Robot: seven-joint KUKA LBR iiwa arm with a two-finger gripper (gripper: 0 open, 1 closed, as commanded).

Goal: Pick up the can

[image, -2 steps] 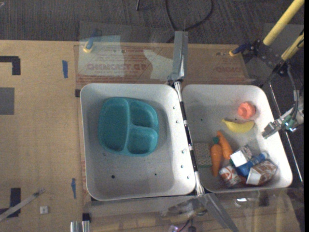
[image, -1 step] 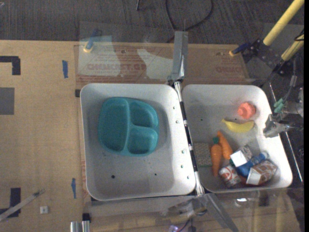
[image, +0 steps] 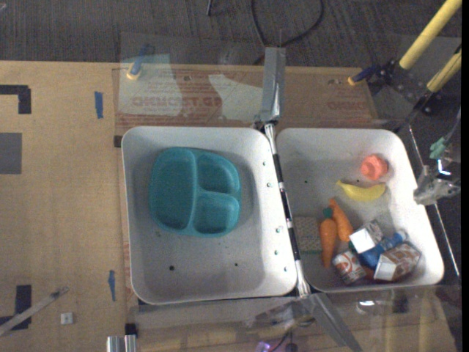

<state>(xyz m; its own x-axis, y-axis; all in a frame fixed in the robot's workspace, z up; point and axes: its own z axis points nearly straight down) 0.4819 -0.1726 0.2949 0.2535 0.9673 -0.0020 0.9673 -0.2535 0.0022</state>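
Camera view puts the can lying untouched in the right bin's near corner among cartons. At that bin's right rim hangs the end effector, whose opening I cannot tell. Grasping remains undone.

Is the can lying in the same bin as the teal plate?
No: the can lies in the right bin among the toy food, while the teal plate sits in the left bin.

Bench bearing two white bins
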